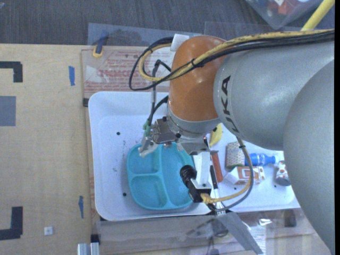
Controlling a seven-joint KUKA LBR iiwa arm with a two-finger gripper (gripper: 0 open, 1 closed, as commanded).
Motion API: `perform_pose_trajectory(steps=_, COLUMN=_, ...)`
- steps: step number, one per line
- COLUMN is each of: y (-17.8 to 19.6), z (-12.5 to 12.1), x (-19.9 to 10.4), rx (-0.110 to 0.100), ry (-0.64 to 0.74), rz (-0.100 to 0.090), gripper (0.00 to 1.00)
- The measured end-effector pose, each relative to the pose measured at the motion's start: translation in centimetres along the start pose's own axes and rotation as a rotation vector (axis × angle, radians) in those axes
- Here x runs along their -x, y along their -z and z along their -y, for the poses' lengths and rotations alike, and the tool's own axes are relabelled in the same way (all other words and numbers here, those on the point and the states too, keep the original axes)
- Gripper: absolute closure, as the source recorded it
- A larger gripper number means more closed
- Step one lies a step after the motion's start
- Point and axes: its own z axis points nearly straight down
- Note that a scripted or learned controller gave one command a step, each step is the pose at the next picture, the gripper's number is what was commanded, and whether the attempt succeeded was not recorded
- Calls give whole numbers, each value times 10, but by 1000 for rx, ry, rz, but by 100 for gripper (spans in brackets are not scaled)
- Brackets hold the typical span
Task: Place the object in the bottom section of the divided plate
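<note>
KUKA arm [265,84]: grey, orange band above the wrist, reaching in from the right and covering much of the upper right of the white bin [106,142]. Bin: shallow, white, on the bench [42,142]; a few dark specks on its floor near the left wall. Divided plate [156,182]: blue, three sections, lying in the bin's lower left part close to the front edge; its upper right edge is hidden under the wrist. Gripper [146,145]: over the plate's upper left rim; whether the fingers are spread or closed cannot be told, nor whether anything is held between them. Task object: cannot be identified with certainty; the visible plate sections show nothing in them. Small items, bin's right part: a yellow piece [215,136] beside the wrist, a speckled block [232,154], a blue bottle [261,159], a small carton [247,175], partly hidden.
</note>
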Motion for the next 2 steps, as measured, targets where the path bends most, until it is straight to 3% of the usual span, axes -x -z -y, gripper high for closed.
perform_pose_trajectory(steps=1, y=18, z=-12, x=-34, rx=2, ry=133, rz=0, gripper=0)
perform_pose_trajectory(steps=2, y=68, z=25, x=22, rx=2, ry=218, rz=0, gripper=0)
